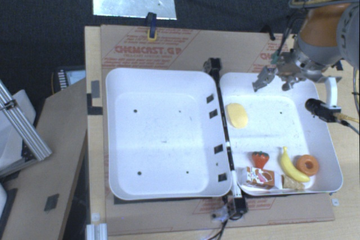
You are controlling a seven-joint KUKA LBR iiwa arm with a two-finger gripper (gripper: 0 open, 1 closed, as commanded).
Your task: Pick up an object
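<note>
Two shallow white bins are carried side by side on the bench; the left bin (pixel 163 132) has a bare floor, while the right bin (pixel 264 126) holds every candidate object. The grey arm (pixel 329 14) is seen reaching in over the right bin's far right corner, and its gripper (pixel 277 78) hangs above the far edge with the two fingers spread apart and nothing between them.

Of the objects, the pale yellow disc-like piece (pixel 237 116) is the largest; it lies alone near the bin's left wall, well apart from the rest. It is judged light and smooth, possibly slippery, and would best be taken across its shorter width. The banana (pixel 293 165) lies near the front edge, just beside the orange ring-shaped piece (pixel 307 164) at the front right corner. The banana looks like a stiff, light toy, and a hold across its middle is suggested. A small printed packet (pixel 260 177) rests against the front edge, flat and hard to get fingers under. The strawberry (pixel 260 158) sits just behind it, small, rounded and likely to roll out of a loose pinch
</note>
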